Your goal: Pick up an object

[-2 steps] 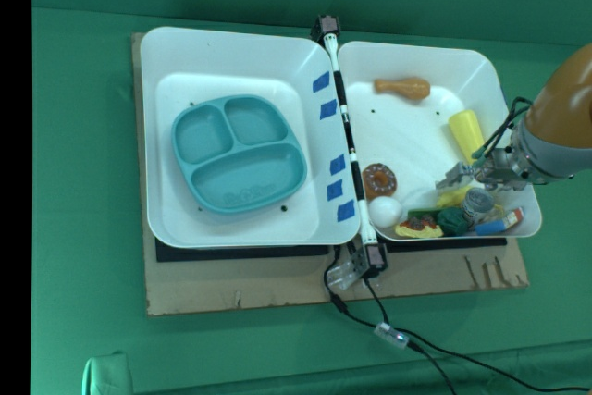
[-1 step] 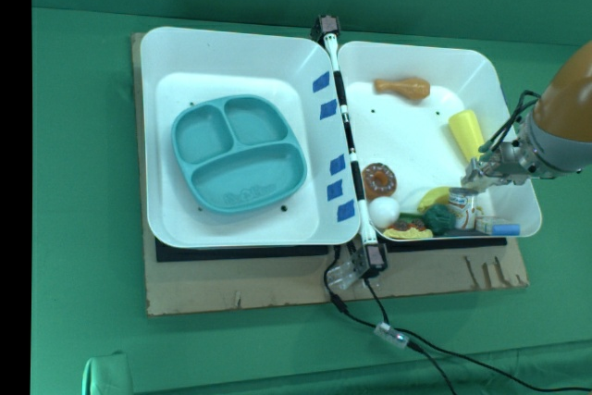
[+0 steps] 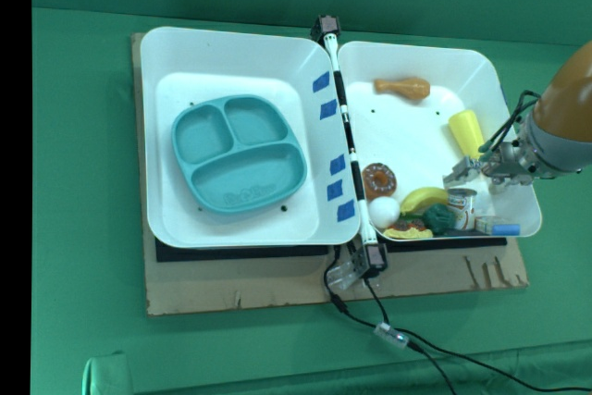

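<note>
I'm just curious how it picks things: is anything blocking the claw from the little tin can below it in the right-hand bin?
Nothing visible lies between the end effector and the can; it hovers just above it. But the can is crowded, with the banana and a green item close against its left side.

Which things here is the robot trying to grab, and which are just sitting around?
For the job:
gripper
small can
banana
yellow cup
drumstick
donut
white ball

Just lying about:
teal divided plate
blue tape bits
cables
</note>
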`<state>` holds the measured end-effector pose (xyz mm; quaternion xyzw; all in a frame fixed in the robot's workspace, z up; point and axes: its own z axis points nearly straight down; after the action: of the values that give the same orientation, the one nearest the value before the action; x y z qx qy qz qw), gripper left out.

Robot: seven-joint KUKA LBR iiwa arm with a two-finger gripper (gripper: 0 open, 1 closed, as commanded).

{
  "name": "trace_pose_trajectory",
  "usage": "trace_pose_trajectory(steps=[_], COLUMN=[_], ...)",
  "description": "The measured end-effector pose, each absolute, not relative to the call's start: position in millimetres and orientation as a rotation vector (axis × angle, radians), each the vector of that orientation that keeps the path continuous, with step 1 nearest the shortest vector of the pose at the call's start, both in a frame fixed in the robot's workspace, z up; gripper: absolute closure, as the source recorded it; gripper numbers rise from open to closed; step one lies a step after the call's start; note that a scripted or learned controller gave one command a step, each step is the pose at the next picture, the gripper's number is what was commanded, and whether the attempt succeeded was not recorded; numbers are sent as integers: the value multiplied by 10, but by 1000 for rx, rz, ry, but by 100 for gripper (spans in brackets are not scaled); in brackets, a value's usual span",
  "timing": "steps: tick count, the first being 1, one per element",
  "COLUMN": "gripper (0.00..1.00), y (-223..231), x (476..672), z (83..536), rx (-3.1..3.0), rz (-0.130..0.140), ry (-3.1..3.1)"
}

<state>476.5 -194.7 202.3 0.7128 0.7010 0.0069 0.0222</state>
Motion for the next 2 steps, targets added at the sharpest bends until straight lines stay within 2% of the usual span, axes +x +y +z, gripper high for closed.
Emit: trace_pose_trajectory(steps=[1,2], gripper=[0,0], y=[-1893,-1909], x=[4696,4701], z=[2130,1879], rx=[2220,2223], rz=[5,7], ry=[2203,2201])
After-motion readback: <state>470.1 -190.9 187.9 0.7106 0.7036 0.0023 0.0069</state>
